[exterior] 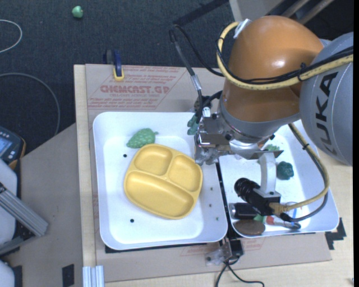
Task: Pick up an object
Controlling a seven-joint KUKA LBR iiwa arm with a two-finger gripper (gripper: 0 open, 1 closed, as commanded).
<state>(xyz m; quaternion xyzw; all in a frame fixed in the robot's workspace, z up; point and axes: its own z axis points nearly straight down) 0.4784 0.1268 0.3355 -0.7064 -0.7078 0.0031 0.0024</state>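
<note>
My gripper (214, 140) hangs low over the divider between the two bins, mostly hidden under the arm's big orange wrist. In the left bin (106, 185) lies a yellow divided plate (163, 180), with a green leafy piece (142, 137) just beyond it at the far side. The right bin (314, 185) holds a small teal object (285, 170) to the right of the gripper. A brown disc (250, 227) lies at that bin's near edge, and a small red and green piece (271, 220) lies beside the disc.
The bins rest on a brown cardboard sheet (140, 87) with a blue clamp (117, 63) at its far edge. A small green ball (77, 10) lies on the dark floor at far left. The arm covers much of the right bin.
</note>
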